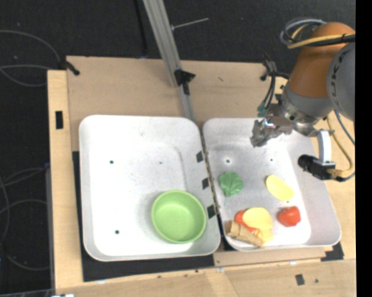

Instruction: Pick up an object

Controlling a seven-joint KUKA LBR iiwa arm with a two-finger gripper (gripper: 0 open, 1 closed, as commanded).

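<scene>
A: Item one, the right bin (309,228)?

B: Holds five pieces. A green leafy toy (231,183) near its left wall; a yellow oval piece (279,187) toward the middle; a red piece, tomato-like (289,216), nearer the front right; a larger yellow piece (257,219) at the front, with an orange-red piece (240,217) touching its left side and a tan, cracker-like piece (243,232) lying against the front wall.

A: Left bin (112,141)?

B: One green bowl (178,216), upright, front right corner.

A: Gripper (261,135)?

B: Above the back part of the right bin, well apart from every piece. Nothing is between the fingers; whether they stand wide or narrow, I cannot tell, as they read as one dark blur.

A: Why there?

B: Judged only: it hangs over the bin holding most candidates, not yet committed to one. The loose yellow oval and the leafy toy sit apart and look easier to take than the front cluster.

A: Obscured?

B: The orange-red piece is partly covered by the larger yellow one. The arm (316,67) is cut off at the right. The bench (124,85) carries a slanted metal rail (164,36) at the back.
</scene>
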